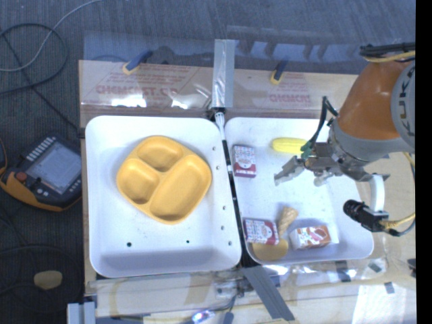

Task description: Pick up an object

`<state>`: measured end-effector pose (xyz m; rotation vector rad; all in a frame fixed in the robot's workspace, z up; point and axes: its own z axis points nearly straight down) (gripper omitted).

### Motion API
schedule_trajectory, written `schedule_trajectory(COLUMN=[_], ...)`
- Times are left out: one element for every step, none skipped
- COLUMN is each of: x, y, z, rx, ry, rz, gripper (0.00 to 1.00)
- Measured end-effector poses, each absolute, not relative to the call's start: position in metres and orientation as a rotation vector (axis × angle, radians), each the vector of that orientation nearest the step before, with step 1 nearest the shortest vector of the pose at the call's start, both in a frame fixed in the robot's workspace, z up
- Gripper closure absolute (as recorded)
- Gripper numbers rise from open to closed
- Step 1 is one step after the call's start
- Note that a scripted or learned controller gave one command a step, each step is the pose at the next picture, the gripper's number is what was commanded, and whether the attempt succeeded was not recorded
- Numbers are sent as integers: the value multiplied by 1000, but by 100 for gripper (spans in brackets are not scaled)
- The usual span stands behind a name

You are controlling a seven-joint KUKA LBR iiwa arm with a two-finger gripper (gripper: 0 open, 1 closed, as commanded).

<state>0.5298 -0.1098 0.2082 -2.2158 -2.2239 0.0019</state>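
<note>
The right bin point(263, 201) holds a yellow corn-like piece point(288, 144) at the back, a small red and white carton point(244, 160) near its left wall, another red and white carton point(260, 231), a tan ice-cream-cone shape point(285, 219) over a tan round piece point(268, 251), and an orange-red packet point(312, 236) at the front. My gripper point(297, 171) hangs over the middle of this bin, just in front of the yellow piece, with its fingers point(286, 173) spread and nothing between them.
The left bin point(108, 235) carries a yellow three-compartment plate point(163, 178). A grey divider strip point(223, 73) runs between the bins at the back. A teach pendant point(48, 173) lies on the floor to the left. Cables cross the floor.
</note>
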Motion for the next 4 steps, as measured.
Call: schedule_trajectory(x=[514,525,490,491], y=[-146,-144,-143,-142], z=[90,106,91,100], rx=[-2397,-2352,-2310,-2305], ry=[-2044,-2078,-2154,-2153], rz=[-11,2,-19,-21], gripper=[0,0,0,100])
